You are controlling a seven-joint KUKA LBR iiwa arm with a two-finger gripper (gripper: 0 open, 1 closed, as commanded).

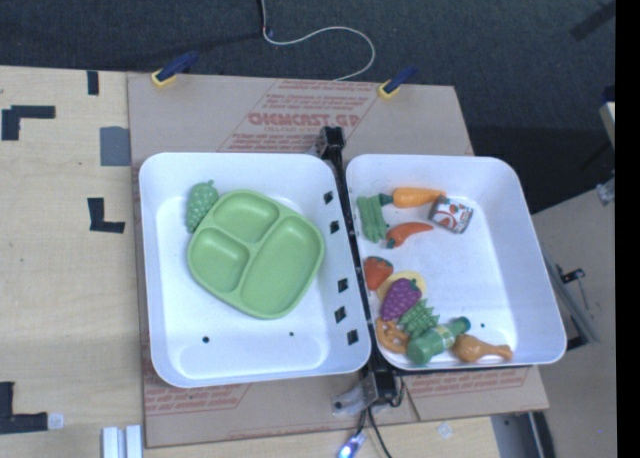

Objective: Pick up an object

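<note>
Below, two white bins (165, 246) on cardboard sheet (290, 116), wooden bench (60, 276), dark carpet (450, 6), tool state untellable

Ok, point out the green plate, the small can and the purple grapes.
green plate (256, 254): camera view, middle divider.
small can (450, 214): camera view, its side.
purple grapes (399, 298): camera view, bunch centre.

Cardboard-topped bench (60, 276) bears left bin (160, 346) and right bin (520, 246).
</note>
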